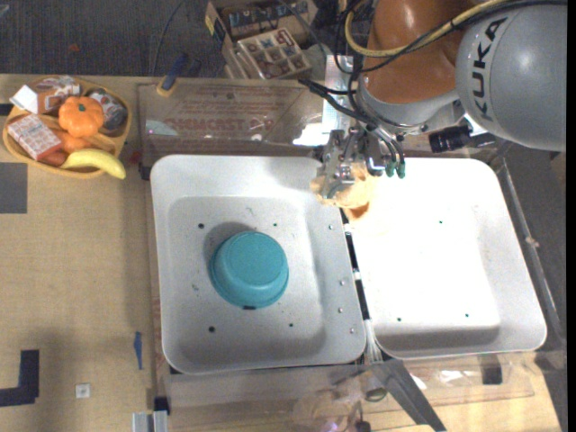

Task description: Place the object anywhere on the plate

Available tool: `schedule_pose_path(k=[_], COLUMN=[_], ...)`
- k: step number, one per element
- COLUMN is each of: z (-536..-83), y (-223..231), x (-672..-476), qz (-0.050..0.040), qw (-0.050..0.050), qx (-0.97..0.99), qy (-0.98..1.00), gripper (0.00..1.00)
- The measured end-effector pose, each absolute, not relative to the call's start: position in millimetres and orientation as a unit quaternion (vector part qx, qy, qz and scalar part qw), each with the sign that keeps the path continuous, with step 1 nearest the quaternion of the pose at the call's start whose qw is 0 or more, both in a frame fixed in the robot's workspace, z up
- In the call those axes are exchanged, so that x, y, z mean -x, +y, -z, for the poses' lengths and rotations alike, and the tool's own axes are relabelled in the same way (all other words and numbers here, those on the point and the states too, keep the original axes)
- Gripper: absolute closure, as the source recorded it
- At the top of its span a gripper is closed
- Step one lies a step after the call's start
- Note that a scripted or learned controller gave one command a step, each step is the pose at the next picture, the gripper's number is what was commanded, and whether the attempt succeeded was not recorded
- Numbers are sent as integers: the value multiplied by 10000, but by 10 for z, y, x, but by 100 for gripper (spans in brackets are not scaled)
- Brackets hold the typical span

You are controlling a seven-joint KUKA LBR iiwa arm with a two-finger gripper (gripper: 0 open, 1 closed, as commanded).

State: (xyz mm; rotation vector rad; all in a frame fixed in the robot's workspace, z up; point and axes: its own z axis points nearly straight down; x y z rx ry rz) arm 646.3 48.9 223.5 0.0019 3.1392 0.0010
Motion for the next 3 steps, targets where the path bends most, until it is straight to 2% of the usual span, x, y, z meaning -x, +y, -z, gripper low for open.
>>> schedule_pose_path(k=[1, 2, 3], z=[-2160, -2318, -2274], y=[1020, 1548, 2066], x=[-6446, -6439, -6357], qz=[-9, -17, -19], qw=[19, 42, 41], qx=[20, 25, 21], qy=[10000, 10000, 10000], gripper=[100, 100, 100])
